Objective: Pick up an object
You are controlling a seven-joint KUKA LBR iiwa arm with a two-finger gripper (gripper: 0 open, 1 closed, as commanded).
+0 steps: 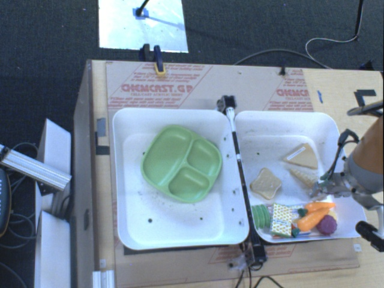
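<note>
Dark carpet surrounds the bench (180, 83). Nearest, in the right bin's (282, 122) front corner, the carrot (312, 216) lies crowded by a purple piece (327, 224); probably light, stiff, slippery, best pinched mid-length. Gripper (324, 188) hovers just above; I cannot tell its spread. Farther back, bare floor offers room; the rim sits close.

A green divided plate (181, 171) lies in the left bin (129, 227); a blue clamp (158, 59) grips the bench's (180, 86) far edge.
</note>
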